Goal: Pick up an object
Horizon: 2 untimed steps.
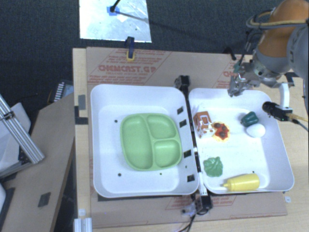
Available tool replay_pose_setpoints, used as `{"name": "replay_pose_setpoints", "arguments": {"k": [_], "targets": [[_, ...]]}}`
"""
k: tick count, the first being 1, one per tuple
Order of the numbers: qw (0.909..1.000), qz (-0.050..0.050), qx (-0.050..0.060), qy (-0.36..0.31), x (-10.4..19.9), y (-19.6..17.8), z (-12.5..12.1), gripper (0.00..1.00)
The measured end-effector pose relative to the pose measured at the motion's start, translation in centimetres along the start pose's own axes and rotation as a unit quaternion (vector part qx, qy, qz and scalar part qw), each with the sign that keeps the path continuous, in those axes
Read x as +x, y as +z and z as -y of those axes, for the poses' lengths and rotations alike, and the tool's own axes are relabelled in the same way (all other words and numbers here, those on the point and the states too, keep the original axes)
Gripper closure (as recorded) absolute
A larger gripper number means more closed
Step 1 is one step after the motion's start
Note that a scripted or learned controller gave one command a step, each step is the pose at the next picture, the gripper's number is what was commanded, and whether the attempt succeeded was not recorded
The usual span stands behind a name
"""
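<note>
The right bin (pixel 277 151) holds several small objects: an orange-and-white piece (pixel 203 122), a red-and-yellow flat item (pixel 221 131), a dark green piece (pixel 249 118), a white ball (pixel 256 130), a green broccoli-like toy (pixel 213 166) and a yellow bottle (pixel 241 181). My gripper (pixel 236 89) hangs over the bin's far edge, up and right of the orange-and-white piece and clear of every object. Nothing shows between its fingers.
The left bin (pixel 106 110) holds a green divided plate (pixel 149 141). A black clamp (pixel 184 82) sits on the divider between the bins. A black fitting (pixel 274 110) juts over the right bin's right side. A shiny sheet (pixel 116 13) lies beyond the bench.
</note>
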<state>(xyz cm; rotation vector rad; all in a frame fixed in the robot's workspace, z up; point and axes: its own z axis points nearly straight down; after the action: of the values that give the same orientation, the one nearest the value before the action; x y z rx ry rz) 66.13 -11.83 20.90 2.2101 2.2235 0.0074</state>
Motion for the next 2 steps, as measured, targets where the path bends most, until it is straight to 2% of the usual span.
{"name": "replay_pose_setpoints", "arguments": {"k": [1, 2], "targets": [[1.0000, 0.000, -0.001, 0.000, -0.4, -6.5, -0.1, 1.00], [1.0000, -0.001, 0.003, -0.001, 4.8, -6.7, 0.1, 1.00]]}}
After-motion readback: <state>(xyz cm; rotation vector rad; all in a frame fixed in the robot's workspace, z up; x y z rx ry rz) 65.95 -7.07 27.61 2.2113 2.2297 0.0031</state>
